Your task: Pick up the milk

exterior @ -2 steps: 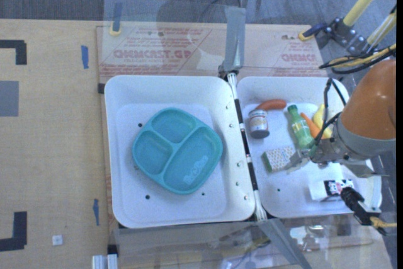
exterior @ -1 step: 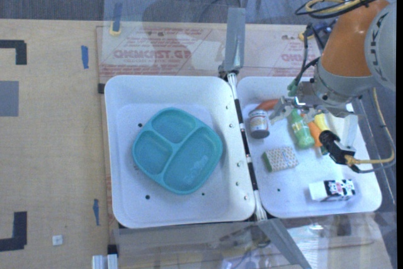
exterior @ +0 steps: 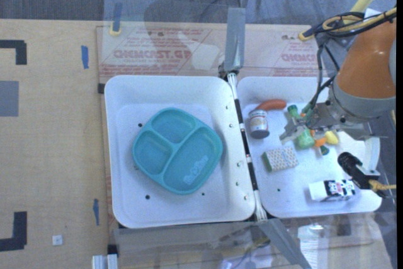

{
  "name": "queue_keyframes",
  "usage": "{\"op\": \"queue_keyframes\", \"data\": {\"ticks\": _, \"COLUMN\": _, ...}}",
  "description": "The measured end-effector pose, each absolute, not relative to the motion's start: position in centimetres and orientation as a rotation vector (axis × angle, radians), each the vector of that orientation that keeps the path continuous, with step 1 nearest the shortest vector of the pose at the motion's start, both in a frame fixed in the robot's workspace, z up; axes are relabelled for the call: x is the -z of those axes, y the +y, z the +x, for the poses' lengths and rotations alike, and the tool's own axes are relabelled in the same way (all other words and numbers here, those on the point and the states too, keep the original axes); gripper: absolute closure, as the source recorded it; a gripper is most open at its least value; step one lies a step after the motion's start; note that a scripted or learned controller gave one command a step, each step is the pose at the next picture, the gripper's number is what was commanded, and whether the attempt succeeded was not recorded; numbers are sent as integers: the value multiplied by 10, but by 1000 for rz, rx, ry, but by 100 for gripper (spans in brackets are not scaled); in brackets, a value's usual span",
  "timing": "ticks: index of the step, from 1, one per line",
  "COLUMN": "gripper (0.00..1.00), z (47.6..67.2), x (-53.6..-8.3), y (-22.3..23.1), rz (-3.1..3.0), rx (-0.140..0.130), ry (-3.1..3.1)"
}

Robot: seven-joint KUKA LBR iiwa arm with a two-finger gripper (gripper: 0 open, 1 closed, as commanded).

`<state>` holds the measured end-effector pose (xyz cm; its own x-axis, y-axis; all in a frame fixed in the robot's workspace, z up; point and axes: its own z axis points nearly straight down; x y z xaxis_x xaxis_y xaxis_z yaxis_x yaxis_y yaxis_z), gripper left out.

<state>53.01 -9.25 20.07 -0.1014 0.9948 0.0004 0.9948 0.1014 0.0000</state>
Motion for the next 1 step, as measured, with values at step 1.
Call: {"op": "queue_keyframes", "data": {"ticks": 1, "gripper": 0, "z": 546, "x": -263, "y": -116, "rz": -2112, "rx": 1, "ry": -2329}}
